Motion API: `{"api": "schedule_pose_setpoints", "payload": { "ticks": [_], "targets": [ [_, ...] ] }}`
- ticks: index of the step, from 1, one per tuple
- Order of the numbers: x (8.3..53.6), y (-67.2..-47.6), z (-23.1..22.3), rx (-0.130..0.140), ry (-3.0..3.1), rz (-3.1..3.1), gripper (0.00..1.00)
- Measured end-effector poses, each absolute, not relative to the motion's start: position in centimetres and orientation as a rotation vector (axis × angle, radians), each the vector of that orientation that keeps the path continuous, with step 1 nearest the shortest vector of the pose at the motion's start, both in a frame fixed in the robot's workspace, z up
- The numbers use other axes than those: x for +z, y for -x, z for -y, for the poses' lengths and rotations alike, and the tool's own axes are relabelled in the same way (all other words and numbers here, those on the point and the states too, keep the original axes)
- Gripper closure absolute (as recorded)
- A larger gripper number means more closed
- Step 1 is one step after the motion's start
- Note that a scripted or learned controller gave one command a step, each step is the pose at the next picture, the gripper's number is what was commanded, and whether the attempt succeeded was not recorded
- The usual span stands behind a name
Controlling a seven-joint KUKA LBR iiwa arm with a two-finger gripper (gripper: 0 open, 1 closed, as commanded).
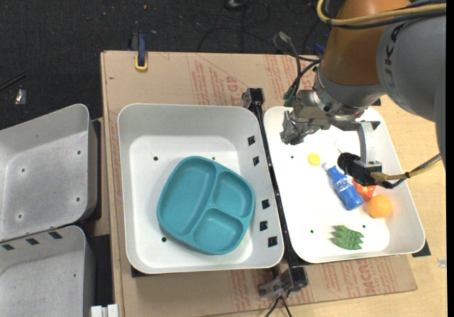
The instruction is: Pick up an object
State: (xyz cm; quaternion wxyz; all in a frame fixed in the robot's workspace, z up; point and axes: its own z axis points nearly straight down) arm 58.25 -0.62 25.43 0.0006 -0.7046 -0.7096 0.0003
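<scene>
Two white bins sit side by side on the tabletop. The left bin holds a teal plate, which lies flat and open side up, with its three compartments showing.

The right bin holds the small things. A blue bottle lies on its side near the middle of the floor. Its long axis runs at a slant, with the pale cap end pointing far and left and the base pointing near and right. A red piece lies against the bottle's right side, and I cannot tell its shape. An orange ball rests just beside that piece, nearer and further right. A green piece lies apart from these, close to the near wall. A small yellow piece sits on the bare floor, just far and left of the bottle's cap.

The arm reaches in from the right, and the pincer hangs over the far left corner of the right bin, close to the wall shared with the left bin. Whether it is open or closed cannot be told, and nothing can be seen held in it. The yellow piece lies nearest to it, a little nearer and to the right. The bottle lies beyond that in the same direction, with its cap end turned toward the pincer. The ball and the green piece are well apart from it.
</scene>
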Motion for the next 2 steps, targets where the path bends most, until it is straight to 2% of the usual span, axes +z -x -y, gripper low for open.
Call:
{"api": "schedule_pose_setpoints", "payload": {
  "ticks": [1, 2],
  "targets": [
    [23.9, -58.7, -4.6, 0.001, 2.211, 2.228, 1.00],
    [24.4, -59.3, -9.7, -0.003, 2.212, 2.231, 1.00]
  ]
}}
